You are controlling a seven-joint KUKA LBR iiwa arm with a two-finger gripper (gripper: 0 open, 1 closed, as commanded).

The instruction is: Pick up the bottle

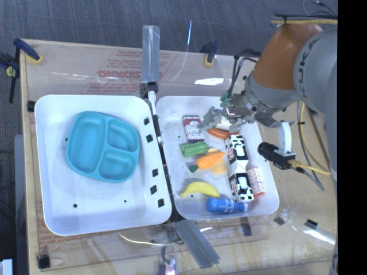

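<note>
Barely begun: blue bottle (225, 205) lying on its side, ungrasped, at the near edge of the right bin (269, 202), claw (213, 117) well apart over the far side, grip state impossible to tell.

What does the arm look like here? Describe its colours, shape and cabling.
The arm is a thick, rounded grey body with a broad orange band above the wrist. Below that sits a grey metal gripper with thin black cables looping along it. A white bracket carrying a black cylindrical part juts from the wrist's side, with yellowish cables trailing off.
</note>
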